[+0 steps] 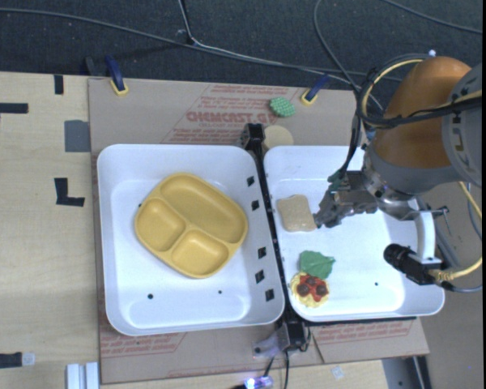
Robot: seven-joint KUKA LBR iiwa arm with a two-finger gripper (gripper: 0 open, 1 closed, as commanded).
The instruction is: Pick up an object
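The left bin (113, 241) is holding a yellow divided plate (191, 224) with three compartments, lying tilted across the bin floor and well apart from the arm. Nothing is sitting in its compartments. A black divider strip (262, 217) is running between the two bins.

The right bin (373, 294) is carrying the candidates for picking. A beige, bread-like piece (295, 213) is lying near the bin's left wall, a green leaf-shaped piece (316, 262) is resting below it, and a small yellow and red food toy (309, 289) is sitting just beside the leaf toward the bin's near corner. A green dotted item (282, 106) is lying outside the bins on the cardboard at the top.

The gripper (334, 211) is hovering just beside the right edge of the beige piece, and whether its fingers are spread or closed cannot be told from this slanted view; nothing is visibly held between them.

The beige piece is probably the target, being nearest. To do this step well, the gripper should be centring over the piece rather than its edge, straddling its narrower span, and descending straight until the fingertips are reaching the bin floor before closing. The piece is flat and low, so a shallow grasp risks sliding off; the bin wall to the left also limits clearance.
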